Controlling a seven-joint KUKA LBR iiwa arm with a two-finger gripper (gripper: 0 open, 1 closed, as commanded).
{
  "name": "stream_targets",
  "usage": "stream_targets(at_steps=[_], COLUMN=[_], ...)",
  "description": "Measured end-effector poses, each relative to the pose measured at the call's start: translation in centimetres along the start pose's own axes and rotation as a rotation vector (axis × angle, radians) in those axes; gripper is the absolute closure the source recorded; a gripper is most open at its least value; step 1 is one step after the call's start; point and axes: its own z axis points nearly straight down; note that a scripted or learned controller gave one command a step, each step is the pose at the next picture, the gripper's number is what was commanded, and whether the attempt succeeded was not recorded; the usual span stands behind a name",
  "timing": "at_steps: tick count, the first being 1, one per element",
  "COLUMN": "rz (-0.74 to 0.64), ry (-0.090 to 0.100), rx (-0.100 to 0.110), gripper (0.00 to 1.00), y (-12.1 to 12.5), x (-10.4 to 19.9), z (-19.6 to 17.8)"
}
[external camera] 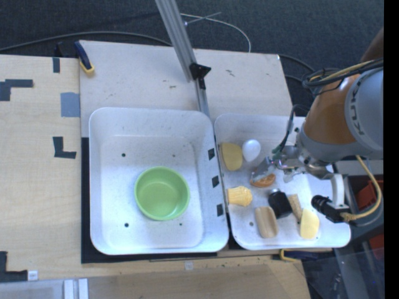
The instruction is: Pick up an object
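Two shallow white bins sit side by side on a pale bench, the left bin (106, 136) holding a round lime-green plastic bowl (162, 194) toward its near middle, upright and apart from the walls. Most of the small items lie in the right bin (249, 124), where the grey arm with its orange band (330, 120) reaches in from the right edge. Its two-finger gripper (278, 165) is lowered over the middle of that bin, just above a small orange-and-red rounded piece (264, 180); whether it touches that piece, or how far the tool is spread, cannot be told from this angle. Up and to the left of the tool rests a white egg-shaped object (251, 149), just beside a flat yellow piece (232, 156) that lies near the wall dividing the bins. Nearer the camera, a yellow ridged item shaped like a corn cob (240, 196) sits by the same wall, with a tan bread-shaped roll (266, 222) close to the bin's front rim. A black block (278, 204) lies between the roll and a pale yellow banana-like piece (309, 223) at the front right corner. A silver metal pole (176, 27) slants across the top of the scene, ending at a black clamp behind the bins.
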Motion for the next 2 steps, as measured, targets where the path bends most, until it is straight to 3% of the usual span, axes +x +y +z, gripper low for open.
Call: stream_targets(at_steps=[1,2], rz=[0.0,-0.001], ry=[-0.003,-0.001], rx=[-0.009,-0.007], gripper=[0.0,1.0], y=[0.1,0.1], x=[0.0,0.1], z=[4.6,3.5])
